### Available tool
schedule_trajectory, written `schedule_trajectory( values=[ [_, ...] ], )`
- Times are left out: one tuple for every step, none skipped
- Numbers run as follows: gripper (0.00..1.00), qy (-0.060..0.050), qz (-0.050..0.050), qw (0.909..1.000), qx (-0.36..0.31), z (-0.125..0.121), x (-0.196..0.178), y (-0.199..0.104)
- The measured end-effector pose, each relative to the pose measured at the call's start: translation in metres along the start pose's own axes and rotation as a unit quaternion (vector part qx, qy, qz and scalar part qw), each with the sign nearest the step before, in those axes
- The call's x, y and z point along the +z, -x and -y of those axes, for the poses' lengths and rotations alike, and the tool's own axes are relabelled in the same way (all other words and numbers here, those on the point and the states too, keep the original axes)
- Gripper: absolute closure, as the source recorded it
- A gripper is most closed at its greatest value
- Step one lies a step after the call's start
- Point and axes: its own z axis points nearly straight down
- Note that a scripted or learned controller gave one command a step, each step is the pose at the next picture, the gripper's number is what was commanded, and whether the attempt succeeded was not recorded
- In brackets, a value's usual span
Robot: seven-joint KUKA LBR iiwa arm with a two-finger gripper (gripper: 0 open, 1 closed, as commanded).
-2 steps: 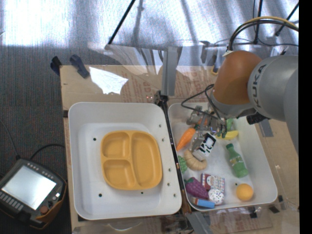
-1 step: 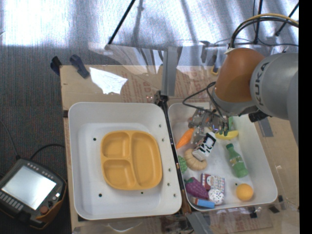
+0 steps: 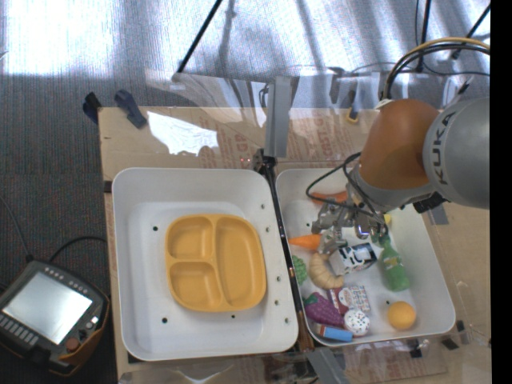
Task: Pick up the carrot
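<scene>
— Pincer [image 3: 346,224] is low over the right bin [image 3: 436,270], metal linkage splayed; open or closed, I can't tell from here.

— And the carrot [image 3: 305,242]?

— Just left of it, lying near the bin's left wall, above the croissant [image 3: 323,270]. Likely light, rigid, smooth plastic, so it could slip. I'd pinch across the thick middle, not the taper.

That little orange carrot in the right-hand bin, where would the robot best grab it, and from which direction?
Probably across the middle of the carrot, coming straight down from above. It lies flat on the bin floor, pointing roughly left to right, so the gripper would close across its narrow width. The bin wall is close on its left and the croissant sits just below it, so a sideways approach looks cramped.
</scene>
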Motion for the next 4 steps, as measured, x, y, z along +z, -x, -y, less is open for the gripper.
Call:
schedule_trajectory(
  values=[
    [1.00, 0.000, 0.008, 0.9994, -0.033, -0.025, -0.153, -0.033],
    [1.00, 0.000, -0.001, 0.9935, -0.114, -0.041, -0.144, -0.130],
    [0.00, 0.000, -0.001, 0.9935, -0.114, -0.040, -0.143, -0.129],
    [0.00, 0.000, 0.000, 0.9893, -0.146, 0.023, -0.153, -0.115]
  ],
)
